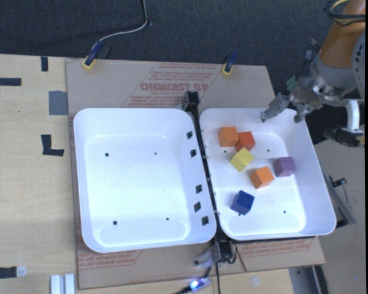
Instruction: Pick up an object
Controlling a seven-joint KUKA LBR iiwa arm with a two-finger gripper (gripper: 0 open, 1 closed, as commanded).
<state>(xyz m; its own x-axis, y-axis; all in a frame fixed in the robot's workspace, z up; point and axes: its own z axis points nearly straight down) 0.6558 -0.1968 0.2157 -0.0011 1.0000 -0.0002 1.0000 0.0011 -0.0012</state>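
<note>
Nearest to us in the right bin [319,222]: blue cube [242,201], tilted, standing apart from the rest w/ bare floor all round. We'd judge it the easiest pick. Next back: orange cube [262,176] and purple cube [284,166], close together. Then yellow cube [241,159], touching or nearly touching the red cube [246,140] and a 2nd orange cube [228,136]; tight cluster, fingers likely to snag a neighbour. Farthest: gripper [283,108] over the bin's far rim, fingers spread, nothing btwn them. We should come down vertical over one lone cube, jaws square to its faces.
</note>
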